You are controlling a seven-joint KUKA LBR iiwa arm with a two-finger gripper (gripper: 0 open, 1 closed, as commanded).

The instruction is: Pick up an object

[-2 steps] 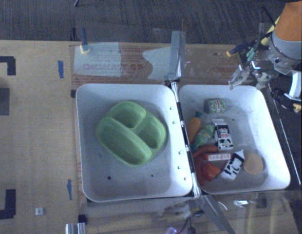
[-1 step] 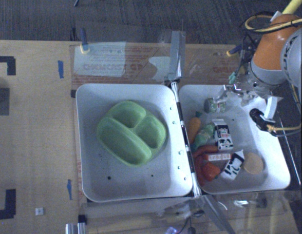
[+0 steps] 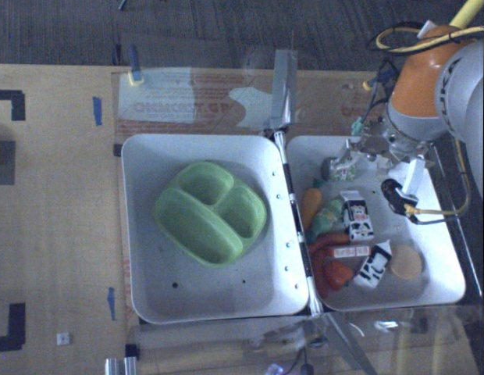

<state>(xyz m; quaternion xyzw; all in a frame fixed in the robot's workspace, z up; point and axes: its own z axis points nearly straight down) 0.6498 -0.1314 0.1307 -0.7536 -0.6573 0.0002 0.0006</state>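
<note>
Camera view, from above at a slant. On the counter (image 3: 55, 233), two shallow white bins side by side. In the left bin (image 3: 156, 280), a green divided plate (image 3: 211, 212), lying about mid-floor, a little toward the far edge.

In the right bin (image 3: 437, 280), a crowd of small things packed along the left wall. Hard against that wall, an orange carrot (image 3: 311, 205); touching it, a green piece (image 3: 330, 213); just beside that, toward the bin's middle, a cow-patterned carton (image 3: 356, 217). Nearer the front edge, red pieces (image 3: 329, 244) against the left wall, a black-and-white box (image 3: 374, 265) beside them, and a tan round piece (image 3: 406, 262) next to the box, toward the front right corner.

Reaching in from the right, the arm (image 3: 453, 84), with the pincer (image 3: 341, 162) low over the far left corner of the right bin, just beyond the carrot and the carton. Width of the pincer's opening: cannot tell, too small and cluttered to read. Hold on anything: cannot tell either. Nothing visibly raised off the bin floor.

Judging by that: approach made, pick not yet shown done. All candidates apparently lying in the bin. Left to do, most likely: close on one piece, probably from the cluster by the left wall, and lift it clear.
</note>
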